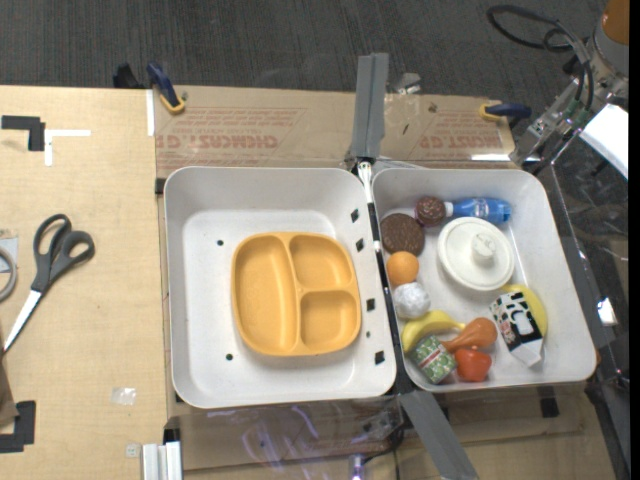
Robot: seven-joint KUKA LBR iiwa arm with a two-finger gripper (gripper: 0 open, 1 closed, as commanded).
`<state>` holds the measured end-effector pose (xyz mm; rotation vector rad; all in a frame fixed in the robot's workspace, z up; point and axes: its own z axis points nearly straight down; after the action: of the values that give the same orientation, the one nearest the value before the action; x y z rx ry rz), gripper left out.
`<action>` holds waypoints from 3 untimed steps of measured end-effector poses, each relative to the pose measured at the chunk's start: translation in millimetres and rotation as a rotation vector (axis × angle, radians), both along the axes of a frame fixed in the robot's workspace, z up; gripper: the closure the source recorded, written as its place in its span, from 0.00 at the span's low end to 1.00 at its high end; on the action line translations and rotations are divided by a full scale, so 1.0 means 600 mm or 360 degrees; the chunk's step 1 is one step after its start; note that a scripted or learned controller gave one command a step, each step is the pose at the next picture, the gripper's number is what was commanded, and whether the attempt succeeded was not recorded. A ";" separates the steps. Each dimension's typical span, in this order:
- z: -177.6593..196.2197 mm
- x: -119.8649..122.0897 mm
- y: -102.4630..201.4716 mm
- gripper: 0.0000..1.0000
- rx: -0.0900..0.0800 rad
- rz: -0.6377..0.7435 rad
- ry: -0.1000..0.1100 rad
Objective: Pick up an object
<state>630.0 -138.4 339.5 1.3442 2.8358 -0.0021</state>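
Observation:
The right bin (560, 268) holds several small items. Among them are a brown round cookie (402, 234), a small chocolate cupcake (430, 209), a blue bottle (480, 209) lying on its side and a white round lid (477, 253). There is also an orange ball (402, 268), a white crumpled ball (410, 299), a banana (430, 325), an orange drumstick-shaped toy (472, 334), a green packet (432, 359), a red tomato (473, 366) and a yellow-black-white pack (520, 320). My gripper (560, 118) hangs above and beyond the right bin's far right corner, clear of all the objects.
The left bin (190, 268) holds a yellow divided tray (297, 293). Scissors (50, 258) lie on the wooden bench at left. Blue clamps (165, 86) (505, 111) pin the cardboard behind the bins. A grey bar (370, 108) runs back from between the bins.

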 end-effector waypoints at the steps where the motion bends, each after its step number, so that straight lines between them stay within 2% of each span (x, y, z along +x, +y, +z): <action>1: 0.113 0.019 -0.141 1.00 -0.0001 0.0269 -0.0002; 2: -0.368 0.036 -0.137 1.00 -0.0001 0.0745 -0.0002; 3: -0.412 -0.036 -0.042 1.00 0.0003 0.0190 0.0003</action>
<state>608.6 -163.4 92.1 1.1737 2.9130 -0.0004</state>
